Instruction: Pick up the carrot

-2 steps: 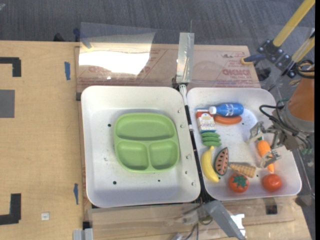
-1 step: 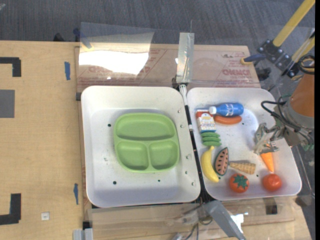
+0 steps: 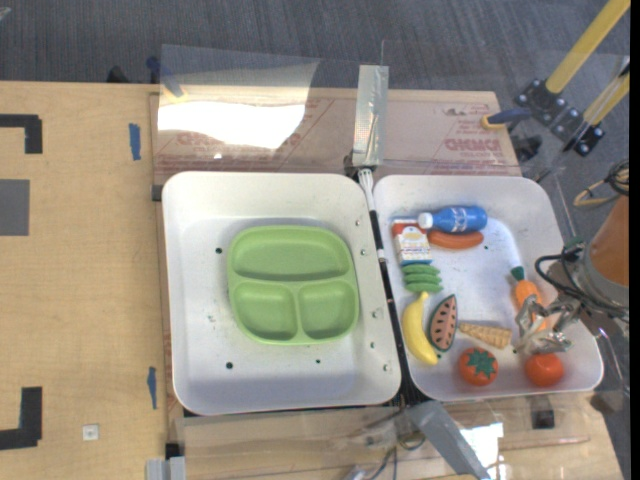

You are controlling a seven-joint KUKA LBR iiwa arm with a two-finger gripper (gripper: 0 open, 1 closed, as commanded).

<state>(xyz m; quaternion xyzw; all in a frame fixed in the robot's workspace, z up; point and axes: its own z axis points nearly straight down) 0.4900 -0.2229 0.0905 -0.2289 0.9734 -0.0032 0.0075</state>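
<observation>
Low at the right side of the frame, the gripper (image 3: pixel 541 325) hangs over the right bin (image 3: pixel 560 206), its metal fingers spread a little and nothing visibly caught between them, so it reads as open and holding nothing. Just above and slightly left of the fingertips lies the carrot (image 3: pixel 524 290), a short orange piece with a green top, pointing roughly up the frame and lying close to the bin's right wall. The fingertips sit very near its lower end, but whether they touch it cannot be told from this angle. Directly below the gripper is a tomato (image 3: pixel 544 369), and to the left of that a second one with a green cap (image 3: pixel 478 366); an ice cream cone (image 3: pixel 484 334) lies just left of the fingers, with a watermelon slice (image 3: pixel 442 321) and a banana (image 3: pixel 417 330) further left. A blue bottle (image 3: pixel 455 217) and a sausage (image 3: pixel 456 239) lie near the top of the bin. The left bin (image 3: pixel 185 268) carries a green divided plate (image 3: pixel 292 283). The main risk, as I judge it, is that the fingers close below the carrot rather than around it, nipping only its tip or pushing it away toward the wall. A descent slightly too low in the frame could also take the tomato or the cone instead, or wedge a finger against the bin's side.
</observation>
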